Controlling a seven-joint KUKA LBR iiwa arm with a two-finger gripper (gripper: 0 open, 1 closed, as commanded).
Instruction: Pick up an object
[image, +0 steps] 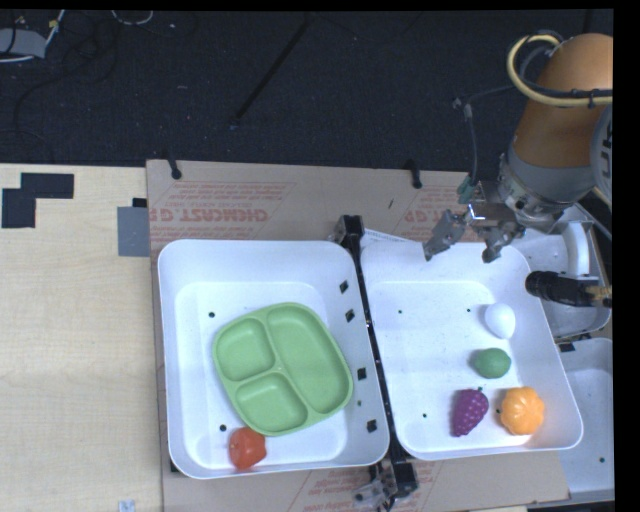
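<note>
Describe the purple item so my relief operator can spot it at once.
Look in the right-hand white bin, along its near edge. Two items sit side by side there: the purple grape bunch is the left one, beside the orange fruit. It is the only purple, bumpy piece; the green and white pieces are smooth.

We see four pieces near the right bin's four o'clock corner: a white egg (499, 320), green lime (490, 362), purple grapes (468, 411), orange fruit (522, 410).

Pale wood bench top (70, 330), cardboard sheet (260, 205) on it; dark carpet (250, 80) behind, loose cables (30, 35)
</note>
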